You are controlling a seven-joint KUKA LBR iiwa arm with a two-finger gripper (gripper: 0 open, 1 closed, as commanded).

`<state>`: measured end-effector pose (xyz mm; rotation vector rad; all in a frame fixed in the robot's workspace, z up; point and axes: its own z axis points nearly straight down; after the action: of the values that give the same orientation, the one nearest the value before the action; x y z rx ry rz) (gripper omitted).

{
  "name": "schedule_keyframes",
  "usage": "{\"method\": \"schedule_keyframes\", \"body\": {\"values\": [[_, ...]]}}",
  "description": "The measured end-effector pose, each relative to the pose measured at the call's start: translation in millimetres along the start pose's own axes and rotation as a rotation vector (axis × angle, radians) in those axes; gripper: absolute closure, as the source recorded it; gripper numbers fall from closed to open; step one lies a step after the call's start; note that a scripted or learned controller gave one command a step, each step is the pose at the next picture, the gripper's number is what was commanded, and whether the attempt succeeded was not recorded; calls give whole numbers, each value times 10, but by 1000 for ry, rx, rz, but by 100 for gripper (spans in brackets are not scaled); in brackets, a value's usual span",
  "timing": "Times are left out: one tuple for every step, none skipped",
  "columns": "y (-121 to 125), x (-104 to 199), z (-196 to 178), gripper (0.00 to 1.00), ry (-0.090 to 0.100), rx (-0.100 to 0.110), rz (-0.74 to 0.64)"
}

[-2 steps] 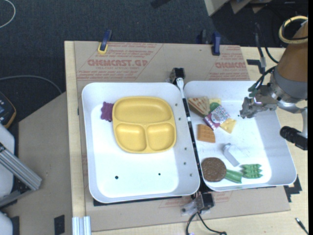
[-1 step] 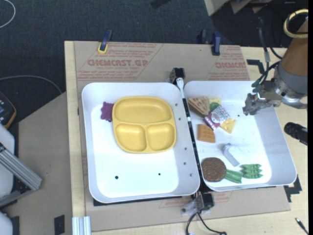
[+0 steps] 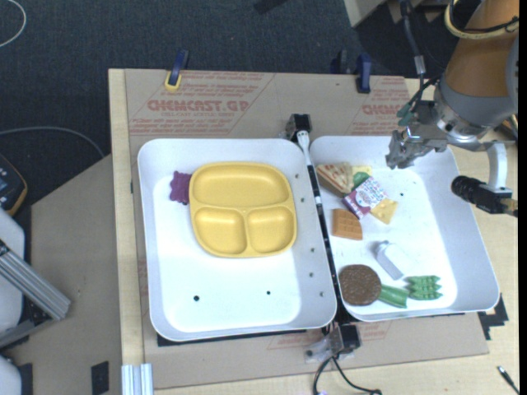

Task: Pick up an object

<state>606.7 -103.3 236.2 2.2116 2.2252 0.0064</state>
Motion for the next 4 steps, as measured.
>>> {"method": "schedule_keyframes", "body": {"values": [[393, 350, 168, 100, 1, 2, 1], [587, 731, 87, 100, 1, 1, 1], [535, 626, 36, 100, -1, 4, 7], [551, 535, 47, 100, -2, 3, 7]]}}
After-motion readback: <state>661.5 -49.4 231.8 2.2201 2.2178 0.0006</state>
